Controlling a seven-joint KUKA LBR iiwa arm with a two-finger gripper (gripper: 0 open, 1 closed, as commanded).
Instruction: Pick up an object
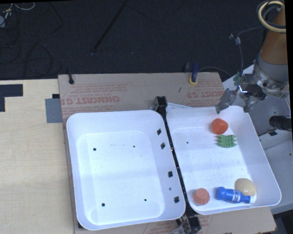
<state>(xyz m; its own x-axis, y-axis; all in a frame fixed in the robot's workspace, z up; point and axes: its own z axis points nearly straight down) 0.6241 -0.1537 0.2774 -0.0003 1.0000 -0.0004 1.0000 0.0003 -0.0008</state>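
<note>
The right bin [266, 164] holds several small objects. A red-orange ball [219, 126] lies near its far edge, with a green ridged piece [226, 141] just in front of it. At the near edge sit a pink ball [201, 196], a blue bottle [232, 195] lying on its side, and a beige egg-shaped object [245, 186]. My gripper [235, 103] hangs above the bin's far right corner, up and to the right of the red-orange ball. It is open, with nothing between its spread fingers.
The left bin [71, 143] stands beside the right one, separated by a black divider strip [168, 152]. Both rest on a cardboard sheet [115, 91]. A yellow-blue clamp [194, 75] sits at the cardboard's far edge. Cables trail near the arm.
</note>
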